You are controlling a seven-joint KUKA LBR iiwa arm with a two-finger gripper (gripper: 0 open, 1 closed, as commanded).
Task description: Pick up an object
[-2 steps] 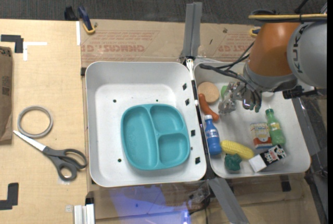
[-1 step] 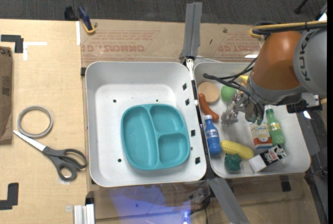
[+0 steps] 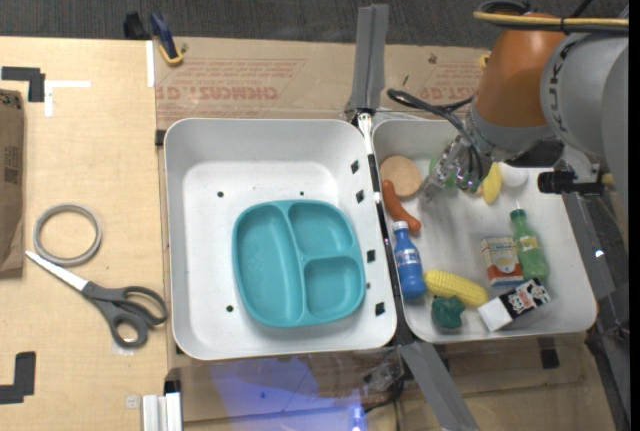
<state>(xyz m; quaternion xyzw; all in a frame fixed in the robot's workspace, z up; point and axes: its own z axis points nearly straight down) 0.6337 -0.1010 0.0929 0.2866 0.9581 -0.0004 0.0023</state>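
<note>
A: The two bins (image 3: 190, 219) look like smooth white plastic, a little glossy. The teal tray (image 3: 298, 262) is matt plastic.

B: Yes. The bench (image 3: 70, 339) looks like pale wood, the scissors (image 3: 95, 294) have metal blades, and the sheet (image 3: 260, 84) behind is brown cardboard

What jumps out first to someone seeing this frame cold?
Probably the teal three-compartment plastic tray, alone in the left white bin. Next, the grey arm with its orange band reaching in from the right, its gripper low over the back of the right white bin, near a yellow banana toy. That bin is crowded with toy food, including a blue bottle and a yellow corn cob.
</note>
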